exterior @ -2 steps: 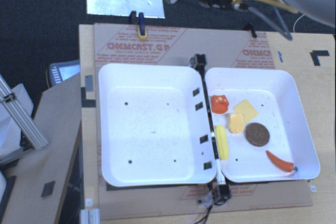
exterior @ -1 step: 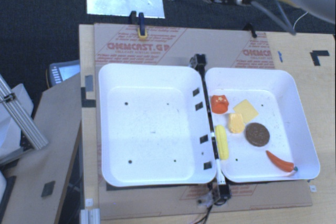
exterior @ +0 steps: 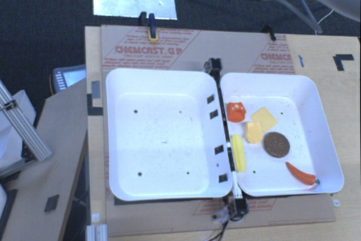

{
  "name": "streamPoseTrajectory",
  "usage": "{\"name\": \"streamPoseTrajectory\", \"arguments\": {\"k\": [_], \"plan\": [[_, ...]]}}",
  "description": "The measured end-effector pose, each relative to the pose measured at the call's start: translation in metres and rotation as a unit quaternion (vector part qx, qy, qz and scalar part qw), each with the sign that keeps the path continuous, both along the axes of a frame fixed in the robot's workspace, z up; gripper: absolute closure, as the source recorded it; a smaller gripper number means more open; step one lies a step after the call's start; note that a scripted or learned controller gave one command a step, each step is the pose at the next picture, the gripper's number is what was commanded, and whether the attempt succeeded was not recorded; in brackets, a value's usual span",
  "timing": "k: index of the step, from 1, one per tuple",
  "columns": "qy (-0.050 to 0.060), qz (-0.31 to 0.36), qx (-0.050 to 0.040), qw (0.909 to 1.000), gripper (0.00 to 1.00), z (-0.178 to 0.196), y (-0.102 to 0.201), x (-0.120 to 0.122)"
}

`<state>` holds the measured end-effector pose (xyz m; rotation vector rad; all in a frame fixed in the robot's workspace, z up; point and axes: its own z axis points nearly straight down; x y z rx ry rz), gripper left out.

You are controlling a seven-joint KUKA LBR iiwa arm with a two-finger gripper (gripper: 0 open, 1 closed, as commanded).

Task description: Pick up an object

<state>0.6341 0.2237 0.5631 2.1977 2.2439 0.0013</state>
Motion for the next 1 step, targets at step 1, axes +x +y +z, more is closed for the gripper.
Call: {"name": "streamPoseTrajectory", "arguments": {"k": [1], "plan": [[0.0, 0.003, -0.0002, 1.0, 1.0, 0.0098, 0.001, 0.0006]]}}
